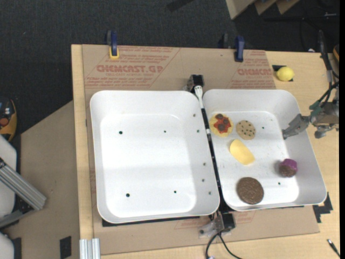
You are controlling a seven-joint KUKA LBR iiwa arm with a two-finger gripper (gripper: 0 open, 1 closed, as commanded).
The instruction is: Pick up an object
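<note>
Nearest to us, at the front edge of the bench [161, 236], we see a small dark clamp with cables [218, 228] running out of the frame below; where they lead is cut off. Just behind it the two white bins sit side by side, touching along a dark seam. The left bin [108, 198] shows us bare white floor with a few small dark dots.

In the right bin [312, 190], the closest thing to us is a round brown cookie [250, 190], lying flat near the front wall. A little further back and to the right lies a small purple object [288, 167]; its shape is too blurred for us to name it. Beyond that, near the bin's middle, rests a yellow oblong piece [242, 151], tilted on a diagonal. Further still we find a pale round cookie with dark specks [246, 129] and, just beside it to the left, a red and orange round piece [221, 124] whose details we cannot make out. All five lie apart from one another.

At the right rim of this bin the gripper [292, 127] reaches in from the frame's edge, with most of the arm cut off. We see nothing between its fingers, and we cannot tell how far apart they stand.

Furthest back, on the brown board, a yellow ball [284, 73] lies outside the bins, and two blue clamps [239, 48] grip the far edge.
</note>
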